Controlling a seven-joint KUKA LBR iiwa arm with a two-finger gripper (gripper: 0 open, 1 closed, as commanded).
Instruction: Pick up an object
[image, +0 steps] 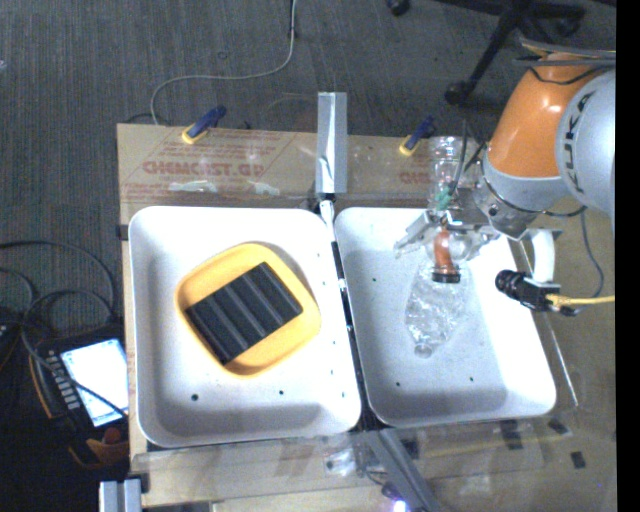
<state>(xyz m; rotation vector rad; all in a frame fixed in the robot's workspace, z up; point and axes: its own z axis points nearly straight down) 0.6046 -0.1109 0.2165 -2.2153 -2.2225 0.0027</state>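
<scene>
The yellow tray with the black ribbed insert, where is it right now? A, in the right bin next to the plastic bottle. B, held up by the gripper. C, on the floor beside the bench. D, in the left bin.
D: the yellow tray lies flat in the left bin, while the clear plastic bottle lies in the right bin below the gripper.
</scene>
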